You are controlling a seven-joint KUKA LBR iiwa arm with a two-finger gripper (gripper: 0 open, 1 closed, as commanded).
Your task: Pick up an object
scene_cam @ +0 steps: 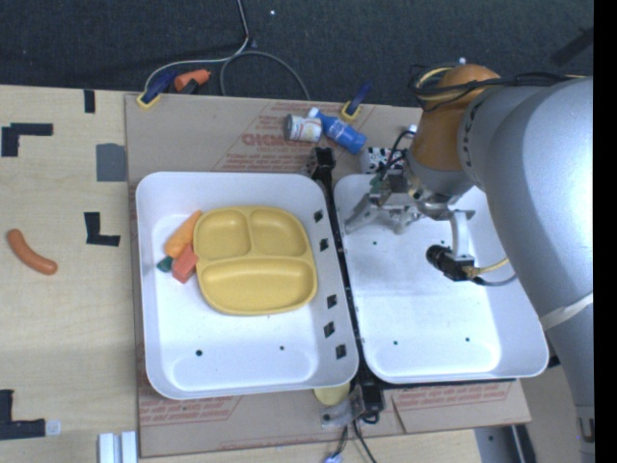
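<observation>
Table (58,316): light wood surface with black angular marks. An orange sausage-shaped item (31,252) lies near the left edge, well apart from the bins. A brown cardboard sheet (241,143) sits under both bins. Blue-and-white objects (328,128) lie on the cardboard behind the bins. An orange-handled clamp (174,85) grips the sheet's far left corner. Grey cable (255,51) loops above.

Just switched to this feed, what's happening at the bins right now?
The KUKA arm reaches in from the right, with its gripper low over the far end of the right bin, near the divider. Nothing is visibly held. The left bin holds a yellow divided plate with an orange carrot-like toy and a red piece against its left edge. No pick looks completed yet.
</observation>
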